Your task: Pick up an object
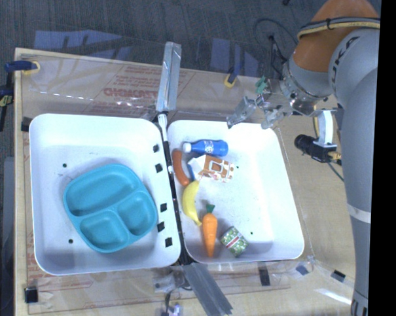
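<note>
Position of the tool (254,116): upper right of the frame, above the far rim of the right bin (285,190), with its fingers spread apart and nothing between them. Nothing has been lifted; every candidate object lies on the floor of that bin. A blue bottle (205,148) lies on its side near the bin's upper left, with a small printed carton (217,169) just below it. A sausage (180,168) runs along the left wall; below it come a banana (192,202) and a carrot (209,234), the two touching or nearly so. A small green packet (233,241) sits just right of the carrot, toward the lower edge. The left bin (43,180) carries a blue divided tray (109,207) and plays no evident part. Judgement: the step in hand is the approach, before any descent. The next move calls for choosing one target, carrying the tool down-frame and leftward over it, aligning the fingers across its narrow dimension, and lowering. The bottle is nearest and stands reasonably clear; the banana and carrot crowd each other and the left wall, which could foul a finger.
</note>
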You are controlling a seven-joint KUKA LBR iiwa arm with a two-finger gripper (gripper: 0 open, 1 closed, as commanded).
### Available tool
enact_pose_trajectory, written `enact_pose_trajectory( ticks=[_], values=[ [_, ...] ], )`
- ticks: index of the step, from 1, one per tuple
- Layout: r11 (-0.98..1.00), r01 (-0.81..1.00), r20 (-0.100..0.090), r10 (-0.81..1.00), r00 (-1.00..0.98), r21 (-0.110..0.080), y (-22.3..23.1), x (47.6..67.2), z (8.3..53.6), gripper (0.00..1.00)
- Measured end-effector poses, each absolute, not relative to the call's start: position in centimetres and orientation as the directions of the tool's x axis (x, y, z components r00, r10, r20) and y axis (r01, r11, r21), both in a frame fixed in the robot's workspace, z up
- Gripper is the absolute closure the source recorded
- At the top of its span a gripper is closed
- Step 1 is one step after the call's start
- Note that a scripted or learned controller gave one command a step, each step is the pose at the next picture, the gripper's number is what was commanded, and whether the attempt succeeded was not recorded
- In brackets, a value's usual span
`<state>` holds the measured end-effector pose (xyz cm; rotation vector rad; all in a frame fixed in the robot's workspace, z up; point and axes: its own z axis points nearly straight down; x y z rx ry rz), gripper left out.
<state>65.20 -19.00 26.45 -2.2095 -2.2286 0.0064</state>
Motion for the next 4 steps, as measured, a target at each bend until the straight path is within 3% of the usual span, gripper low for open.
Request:
enact_pose_trajectory(
  ticks=[2,3,4],
  values=[
    [0.116,0.993,-0.002,0.993,-0.116,-0.001,-17.4,65.8,10.3,0.0],
    [0.119,0.993,-0.004,0.993,-0.119,-0.014,-17.7,65.6,10.8,1.0],
    [0.305,0.952,-0.002,0.952,-0.305,0.0,-18.8,65.7,14.8,1.0]
  ],
)
